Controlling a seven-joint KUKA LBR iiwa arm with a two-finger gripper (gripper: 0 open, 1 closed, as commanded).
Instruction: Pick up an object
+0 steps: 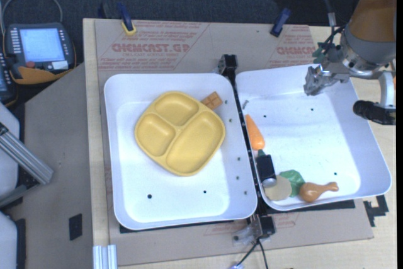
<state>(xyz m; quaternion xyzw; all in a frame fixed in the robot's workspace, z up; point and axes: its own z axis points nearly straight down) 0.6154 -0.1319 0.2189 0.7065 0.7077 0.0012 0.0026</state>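
Objects for picking are gathered in the right white bin (352, 135): a smooth orange plastic carrot (254, 131), a black block (265, 167) and a brown toy drumstick (318, 189). Nothing is picked yet. The end effector (315, 80) is seen over this bin's far edge, carrying nothing; its opening cannot be told.

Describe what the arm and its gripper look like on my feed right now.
The arm is a rounded body with a broad orange band over a grey wrist section. Below it sits a small grey metal gripper with short fingers. A thin dark cable runs down beside the wrist. No markings are legible.
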